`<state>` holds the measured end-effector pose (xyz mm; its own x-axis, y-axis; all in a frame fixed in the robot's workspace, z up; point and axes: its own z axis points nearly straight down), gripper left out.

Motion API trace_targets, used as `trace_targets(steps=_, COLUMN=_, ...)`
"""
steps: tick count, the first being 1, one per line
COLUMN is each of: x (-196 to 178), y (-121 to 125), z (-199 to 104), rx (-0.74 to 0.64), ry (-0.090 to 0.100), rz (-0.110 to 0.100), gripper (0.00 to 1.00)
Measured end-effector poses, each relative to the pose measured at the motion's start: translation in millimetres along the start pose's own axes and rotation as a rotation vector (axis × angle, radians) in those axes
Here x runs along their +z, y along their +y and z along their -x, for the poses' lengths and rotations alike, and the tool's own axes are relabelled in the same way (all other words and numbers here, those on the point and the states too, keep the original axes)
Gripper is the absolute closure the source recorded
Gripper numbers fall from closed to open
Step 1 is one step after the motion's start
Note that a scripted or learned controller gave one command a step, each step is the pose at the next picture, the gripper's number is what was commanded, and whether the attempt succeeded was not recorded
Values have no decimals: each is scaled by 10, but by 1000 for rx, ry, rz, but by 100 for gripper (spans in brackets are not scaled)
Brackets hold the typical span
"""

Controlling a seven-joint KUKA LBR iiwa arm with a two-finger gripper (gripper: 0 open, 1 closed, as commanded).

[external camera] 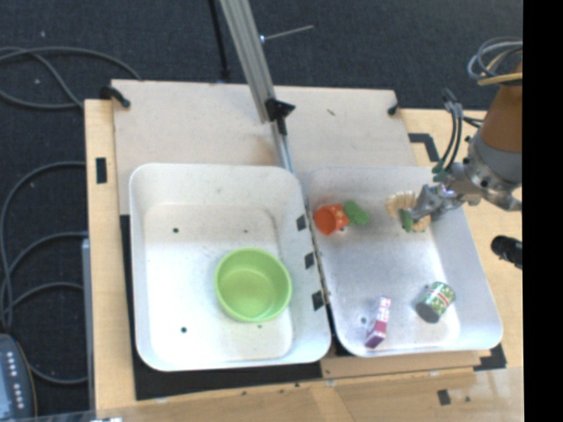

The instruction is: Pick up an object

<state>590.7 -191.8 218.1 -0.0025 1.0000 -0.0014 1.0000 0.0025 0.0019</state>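
A: Two bins sit side by side on the bench (378, 130). The left bin (176, 192) holds just the green bowl (254, 284), so it looks like the drop side, while the right bin (457, 262) is the picking pile.

B: What is in that pile?

A: An orange toy (330, 220) touching a small green piece (356, 213) near the divider, a can (435, 301) and a pink carton (379, 322) toward the front, well apart.

B: And the arm (501, 139)?

A: It leans in from the right with its wrist low over the back of the right bin. The gripper (420, 211) is down at a pale, bristly object with a green bit (405, 207), probably its target. I cannot tell how far open the pincer is, or whether it has hold of anything.
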Motion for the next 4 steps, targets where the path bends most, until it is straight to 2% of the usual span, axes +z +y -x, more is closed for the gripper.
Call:
trace_targets(steps=1, x=-543, y=-21, z=99, rx=0, ry=-1, rz=0, gripper=100)
trace_targets(steps=2, x=-406, y=-191, z=-367, rx=-2, ry=0, rz=-3, gripper=100)
trace_targets(steps=3, x=-346, y=-215, z=-831, rx=-3, ry=1, rz=-1, gripper=100)
trace_targets(steps=4, x=-425, y=-379, z=-1345, rx=-5, ry=3, rz=-1, gripper=100)
